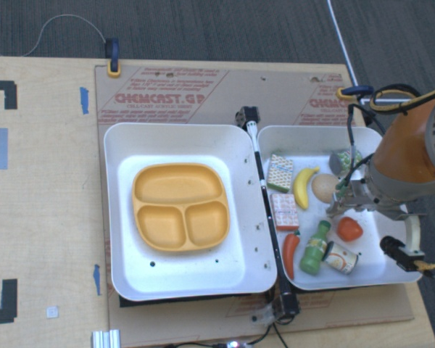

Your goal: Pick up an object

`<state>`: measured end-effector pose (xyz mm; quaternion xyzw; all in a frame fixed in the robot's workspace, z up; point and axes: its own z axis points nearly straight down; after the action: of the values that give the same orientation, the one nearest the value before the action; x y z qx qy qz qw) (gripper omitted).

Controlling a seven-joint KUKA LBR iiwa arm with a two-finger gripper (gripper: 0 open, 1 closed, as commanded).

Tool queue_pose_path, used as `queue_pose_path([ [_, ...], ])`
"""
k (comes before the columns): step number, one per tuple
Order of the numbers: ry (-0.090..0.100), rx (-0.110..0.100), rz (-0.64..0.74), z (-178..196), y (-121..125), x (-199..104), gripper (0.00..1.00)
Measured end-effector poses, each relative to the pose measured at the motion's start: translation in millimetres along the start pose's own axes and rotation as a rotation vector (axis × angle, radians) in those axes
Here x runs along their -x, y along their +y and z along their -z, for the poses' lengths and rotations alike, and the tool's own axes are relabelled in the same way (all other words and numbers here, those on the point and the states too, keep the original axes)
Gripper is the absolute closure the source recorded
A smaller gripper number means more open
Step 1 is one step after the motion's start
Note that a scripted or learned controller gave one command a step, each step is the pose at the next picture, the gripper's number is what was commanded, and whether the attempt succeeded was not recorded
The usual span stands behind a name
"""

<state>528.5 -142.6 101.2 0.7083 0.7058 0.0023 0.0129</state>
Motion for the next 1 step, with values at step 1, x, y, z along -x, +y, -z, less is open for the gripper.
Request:
queue_pose_path([
  [1, 0.0, -0.001, 0.0, -0.2, -0.2, -0.1, 0.0],
])
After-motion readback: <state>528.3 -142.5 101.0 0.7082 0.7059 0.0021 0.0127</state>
